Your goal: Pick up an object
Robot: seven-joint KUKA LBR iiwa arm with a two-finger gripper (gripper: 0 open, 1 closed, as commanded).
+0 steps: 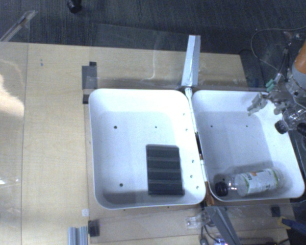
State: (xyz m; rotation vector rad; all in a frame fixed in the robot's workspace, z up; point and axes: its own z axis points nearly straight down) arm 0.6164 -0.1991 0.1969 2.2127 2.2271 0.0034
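Gripper (259, 104) seen at upper right above the right bin (229, 152), nothing shown between its fingers, open or closed cannot be told; bottle (250, 182) lain at lower right; black ribbed block (164, 170) set in left bin (127, 111)

Count: two white bins, left bin (99, 137) and right bin (214, 111). One black ribbed block (164, 170) in the left. One clear bottle (250, 182), black cap, in the right. One gripper (268, 100).
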